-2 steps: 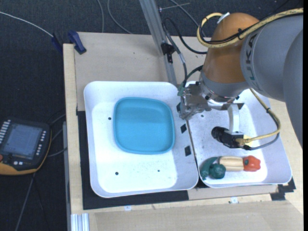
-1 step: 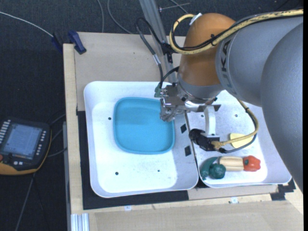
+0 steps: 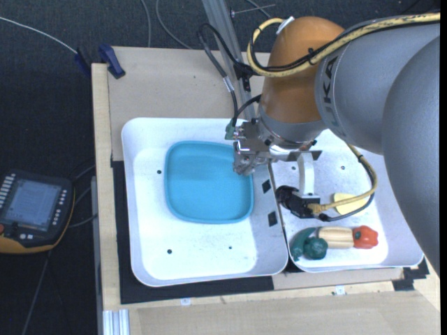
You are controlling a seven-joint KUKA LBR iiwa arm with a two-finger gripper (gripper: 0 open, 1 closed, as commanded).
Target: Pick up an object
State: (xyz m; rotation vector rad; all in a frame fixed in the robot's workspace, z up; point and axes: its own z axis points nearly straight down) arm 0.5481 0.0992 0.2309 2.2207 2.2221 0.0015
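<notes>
**At the middle of the surface: pincer over the dish's right rim**

Toward the middle of the surface (image 3: 167, 82), the pincer (image 3: 244, 165) hangs at the right rim of the blue dish (image 3: 208, 181), close to where the two bins meet. Whether it is apart or together cannot be told from this slant, and nothing can be seen held in it.

The blue dish lies flat in the left bin (image 3: 202, 257), in the half nearer the surface's far edge. Its body spreads from the pincer toward the surface's left edge. It is nearly as wide as it is long, so it has no real long axis, and a grab there would probably have to take the rim.

In the right bin (image 3: 346, 176), by the surface's near edge, a green piece (image 3: 307, 246), a wooden peg (image 3: 335, 238) and a red piece (image 3: 364, 237) sit in a row, touching or nearly so. The peg's length runs along that edge. They lie well apart from the pincer, toward the near right corner, so the dish looks the likelier target.
</notes>
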